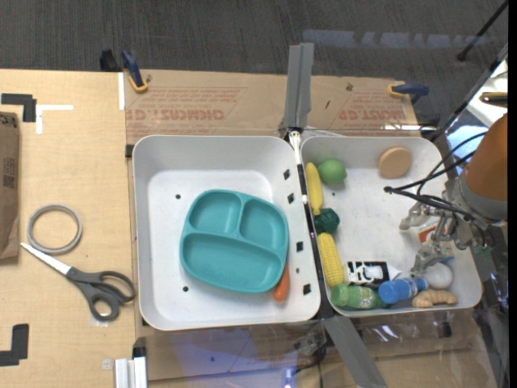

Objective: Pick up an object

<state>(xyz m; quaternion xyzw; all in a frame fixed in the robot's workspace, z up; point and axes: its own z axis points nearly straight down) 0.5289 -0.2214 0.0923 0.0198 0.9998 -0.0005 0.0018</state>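
The gripper [430,257], finger state impossible to tell, hung over a white ball [439,276], probably light and slippery, best pinched across its middle.

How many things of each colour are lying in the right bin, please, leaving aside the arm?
Yellow: 2, a banana and a corn cob
Green: 3, a ball, a dark piece, a bottle
Tan: 2, a disc and a peanut shape
Blue: 1, a bottle
White: 1, a ball
Black and white: 1, a card
Total: 10
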